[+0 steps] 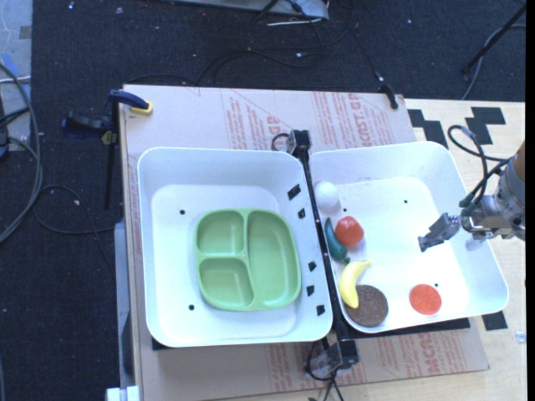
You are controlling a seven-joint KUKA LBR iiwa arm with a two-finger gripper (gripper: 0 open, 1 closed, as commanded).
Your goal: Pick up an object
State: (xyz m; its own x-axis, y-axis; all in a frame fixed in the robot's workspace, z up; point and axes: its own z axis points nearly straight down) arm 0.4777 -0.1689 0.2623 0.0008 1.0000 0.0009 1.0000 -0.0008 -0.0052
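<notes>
Small flat red round disc [425, 298] near the right bin's [481, 266] near-right corner: light, rigid, low, best pinched across its edges. End effector [436, 234] hovering just beyond it; finger state impossible to tell.

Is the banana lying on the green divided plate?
No. The banana lies in the right bin beside a brown disc, while the green plate sits in the left bin.
</notes>
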